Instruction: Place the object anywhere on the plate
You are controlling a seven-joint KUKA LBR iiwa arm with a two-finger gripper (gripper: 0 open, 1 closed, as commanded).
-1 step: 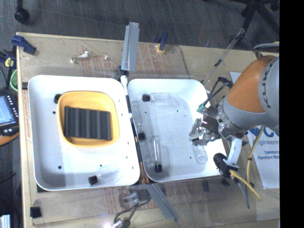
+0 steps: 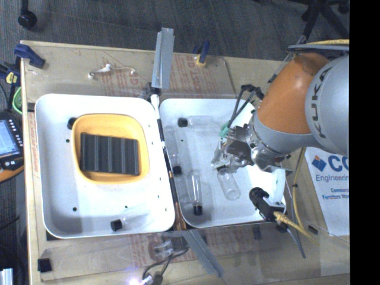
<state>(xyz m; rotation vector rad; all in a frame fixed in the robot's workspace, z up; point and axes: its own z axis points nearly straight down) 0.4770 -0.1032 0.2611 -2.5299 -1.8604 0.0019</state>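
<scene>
A yellow plate (image 2: pixel 107 124) lies in the left bin (image 2: pixel 50 159), and a dark grey ribbed block (image 2: pixel 110 154) rests on it. My gripper (image 2: pixel 228 161) hangs low over the middle of the right bin (image 2: pixel 205 218). A clear plastic vial (image 2: pixel 229 186) lies just below it on the bin floor, and I cannot tell whether they touch. To the left of that, a clear tube with a black cap (image 2: pixel 195 192) lies lengthwise. Another clear tube with a black cap (image 2: pixel 191 122) sits near the bin's far edge.
Small black pieces lie in the left bin at its far left (image 2: pixel 71 123) and near front (image 2: pixel 116 224). A metal bar (image 2: pixel 162 57) stands behind the bins. A printed sheet (image 2: pixel 330 183) lies on the bench at the right.
</scene>
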